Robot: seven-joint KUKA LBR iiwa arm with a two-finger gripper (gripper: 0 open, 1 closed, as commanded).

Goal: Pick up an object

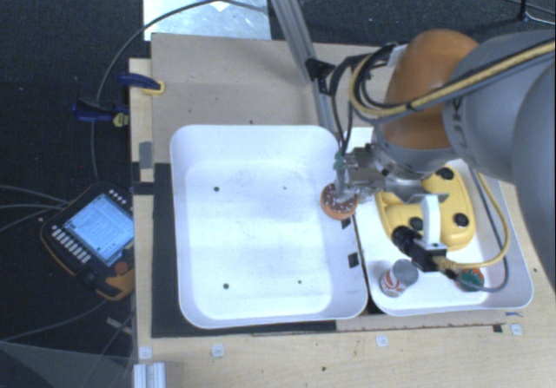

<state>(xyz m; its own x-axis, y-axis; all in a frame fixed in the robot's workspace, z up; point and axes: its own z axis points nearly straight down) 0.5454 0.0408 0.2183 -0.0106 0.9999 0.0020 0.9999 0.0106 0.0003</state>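
Counter [234,82] carries two white bins side by side. The left bin [252,239] takes up the middle and left of the counter, and the right bin [491,299] sits against the counter's right edge. The grey arm [504,91], with its orange band [430,65], comes in from the right and covers most of the right bin. The end effector [346,180] hangs over the strip where the two bins meet. A small round brown object [337,202] sits directly at its tip, over the left bin's right rim. I cannot tell whether the end effector is open or closed, or whether the brown object is actually gripped. In the right bin, a yellow object with black spots [456,201] lies partly under the wrist. A small round grey-and-red object [398,278] lies toward the near edge, and a small green-and-orange piece [471,279] lies just right of it. A handheld control unit with a lit screen [91,234] lies off the counter's left edge.
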